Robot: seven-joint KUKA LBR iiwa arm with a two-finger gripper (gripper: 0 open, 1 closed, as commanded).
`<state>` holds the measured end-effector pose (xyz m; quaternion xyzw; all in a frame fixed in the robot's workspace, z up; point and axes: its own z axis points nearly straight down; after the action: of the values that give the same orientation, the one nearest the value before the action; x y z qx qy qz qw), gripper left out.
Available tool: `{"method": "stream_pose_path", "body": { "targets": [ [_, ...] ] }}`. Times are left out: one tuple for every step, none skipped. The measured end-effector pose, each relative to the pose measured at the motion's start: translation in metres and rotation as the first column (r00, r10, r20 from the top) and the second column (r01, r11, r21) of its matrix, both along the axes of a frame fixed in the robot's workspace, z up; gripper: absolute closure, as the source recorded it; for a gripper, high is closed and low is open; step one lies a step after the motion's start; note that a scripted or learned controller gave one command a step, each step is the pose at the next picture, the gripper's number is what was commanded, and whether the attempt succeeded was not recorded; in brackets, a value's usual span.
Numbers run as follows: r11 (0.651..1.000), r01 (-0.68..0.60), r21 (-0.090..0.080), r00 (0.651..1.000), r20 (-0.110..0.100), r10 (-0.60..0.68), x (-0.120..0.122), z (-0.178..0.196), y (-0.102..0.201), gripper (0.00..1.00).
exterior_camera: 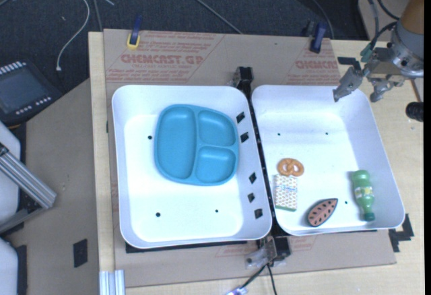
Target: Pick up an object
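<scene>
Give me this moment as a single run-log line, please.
gripper: open, over right bin's far corner, holding nothing | right bin: pretzel, green bottle | left bin: blue divided plate

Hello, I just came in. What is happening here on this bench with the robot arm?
The arm is set to pick up an object, but nothing is picked yet. Its gripper is open and holds nothing, above the far right corner of the right bin. A pretzel, a small packet, a brown oval piece and a green bottle lie along that bin's near side. The left bin holds a blue divided plate.
</scene>
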<state>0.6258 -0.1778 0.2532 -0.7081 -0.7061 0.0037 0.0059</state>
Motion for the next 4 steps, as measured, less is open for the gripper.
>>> {"method": "stream_pose_path", "body": {
  "targets": [
    [1.000,-0.003,-0.003,1.000,0.013,0.003,0.002,0.008,0.000,0.00],
    [1.000,-0.003,-0.001,1.000,0.007,0.003,0.003,-0.055,0.001,0.00],
    [1.000,-0.003,-0.001,1.000,0.008,0.003,-0.001,-0.118,0.002,0.00],
    [1.000,-0.003,-0.001,1.000,0.009,0.003,-0.001,-0.170,0.003,0.00]
  ]
}}
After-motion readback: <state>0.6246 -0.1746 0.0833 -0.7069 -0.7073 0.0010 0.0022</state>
